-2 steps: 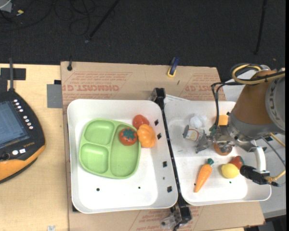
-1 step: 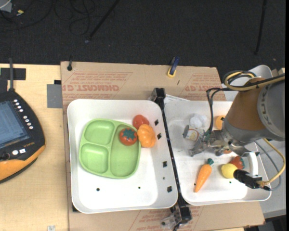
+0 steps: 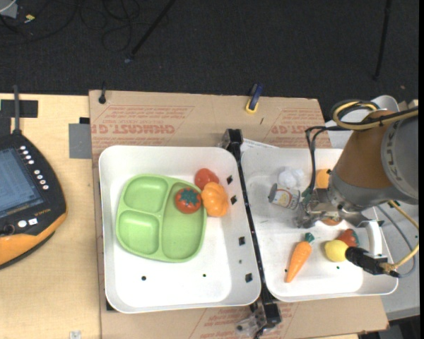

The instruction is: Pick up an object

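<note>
My gripper (image 3: pixel 309 216) hangs low in the right bin (image 3: pixel 318 292), near its middle, with the grey arm and orange band (image 3: pixel 364 162) above it to the right. A small tin (image 3: pixel 284 197) lies just left of the gripper, with a white ball (image 3: pixel 291 178) behind it. A carrot (image 3: pixel 297 258) lies in front of the gripper, its green top close to it. A lemon (image 3: pixel 335 250) and a red fruit (image 3: pixel 349 236) sit to the front right. An orange piece (image 3: pixel 322 179) peeks out behind the wrist. I see nothing held.
The left bin (image 3: pixel 169 289) holds a green divided plate (image 3: pixel 145 224), a tomato (image 3: pixel 187 200) on its rim, an orange pepper (image 3: pixel 214 198) and a red fruit (image 3: pixel 205 178). A black clamp strip (image 3: pixel 244 217) joins the bins. A teach pendant (image 3: pixel 14 196) lies far left.
</note>
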